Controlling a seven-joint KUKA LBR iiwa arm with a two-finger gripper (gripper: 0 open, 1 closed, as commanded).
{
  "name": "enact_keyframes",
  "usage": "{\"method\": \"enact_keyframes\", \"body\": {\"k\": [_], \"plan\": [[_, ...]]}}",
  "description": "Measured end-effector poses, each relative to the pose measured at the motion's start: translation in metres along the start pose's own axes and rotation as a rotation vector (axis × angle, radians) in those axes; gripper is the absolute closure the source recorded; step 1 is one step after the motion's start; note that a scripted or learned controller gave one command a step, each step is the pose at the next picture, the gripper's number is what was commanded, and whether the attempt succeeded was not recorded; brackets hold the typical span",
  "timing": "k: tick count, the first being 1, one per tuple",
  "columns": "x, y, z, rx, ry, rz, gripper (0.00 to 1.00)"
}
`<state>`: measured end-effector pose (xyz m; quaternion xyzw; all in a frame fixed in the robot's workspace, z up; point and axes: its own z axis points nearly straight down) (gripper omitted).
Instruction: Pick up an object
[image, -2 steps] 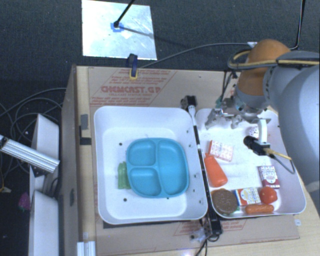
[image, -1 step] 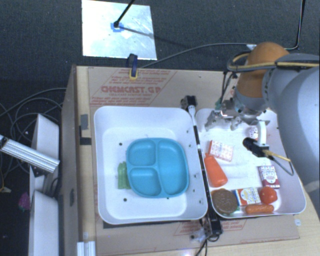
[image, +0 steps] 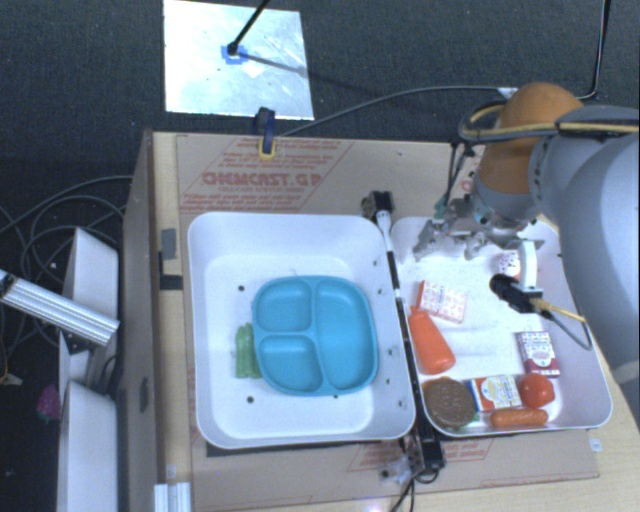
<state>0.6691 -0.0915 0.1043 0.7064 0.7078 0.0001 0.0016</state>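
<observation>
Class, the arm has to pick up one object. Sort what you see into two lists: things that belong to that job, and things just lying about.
Belongs to the job:
gripper
right bin
orange carrot
brown patty
red tomato
patterned packet

Just lying about:
left bin
blue divided plate
green piece
shiny sheet

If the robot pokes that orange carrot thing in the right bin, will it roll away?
The orange carrot looks rounded and tapered, so it would probably roll in a curve. It looks smooth, so it may slip between fingers. It lies beside the bin's left wall, which would likely stop it.
</observation>
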Motion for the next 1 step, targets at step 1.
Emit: {"method": "enact_keyframes", "body": {"k": [1], "plan": [[0.0068,-0.0001,0.0152,0.0,0.0,-0.002,0.0]]}}
